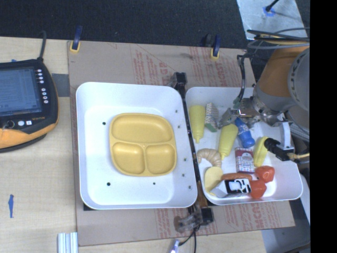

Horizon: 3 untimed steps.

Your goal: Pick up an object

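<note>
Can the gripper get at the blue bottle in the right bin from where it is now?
Probably yes: the gripper sits right above the blue bottle, though a yellow piece lies close beside it.

A yellow divided plate (142,150) lies in the left bin (89,141); a tablet controller (23,104) sits left of that bin.

The arm (284,78) is cut off at the right of the view, and the far right corner of the right bin (295,188) is covered by it. The gripper (239,115) is largely masked by the wrist above it. The handheld screen (23,104) is cropped by the left edge, and its display cannot be read.
</note>
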### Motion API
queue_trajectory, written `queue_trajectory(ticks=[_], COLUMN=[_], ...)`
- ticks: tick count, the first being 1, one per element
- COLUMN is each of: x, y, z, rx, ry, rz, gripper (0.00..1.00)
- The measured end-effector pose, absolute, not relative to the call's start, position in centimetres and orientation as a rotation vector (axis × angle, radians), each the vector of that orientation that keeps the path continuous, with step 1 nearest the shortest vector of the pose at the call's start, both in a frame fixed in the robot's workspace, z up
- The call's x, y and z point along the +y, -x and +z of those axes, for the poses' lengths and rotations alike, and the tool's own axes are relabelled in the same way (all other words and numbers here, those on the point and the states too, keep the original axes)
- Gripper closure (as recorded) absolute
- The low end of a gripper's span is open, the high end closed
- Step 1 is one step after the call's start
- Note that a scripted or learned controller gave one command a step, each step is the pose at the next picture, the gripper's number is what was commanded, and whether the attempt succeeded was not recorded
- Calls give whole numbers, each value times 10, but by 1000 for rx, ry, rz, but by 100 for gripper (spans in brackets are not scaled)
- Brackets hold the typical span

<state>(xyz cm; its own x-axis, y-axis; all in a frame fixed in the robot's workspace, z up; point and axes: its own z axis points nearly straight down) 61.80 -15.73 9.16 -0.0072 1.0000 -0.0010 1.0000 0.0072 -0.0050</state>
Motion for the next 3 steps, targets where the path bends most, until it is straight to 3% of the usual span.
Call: queue_trajectory(ticks=[2, 3], x=[-99, -104], y=[-551, -521], z=[91, 93], rx=[-2227, -2227], ry=[2212, 2214], rz=[6, 5], gripper=[0, 0])
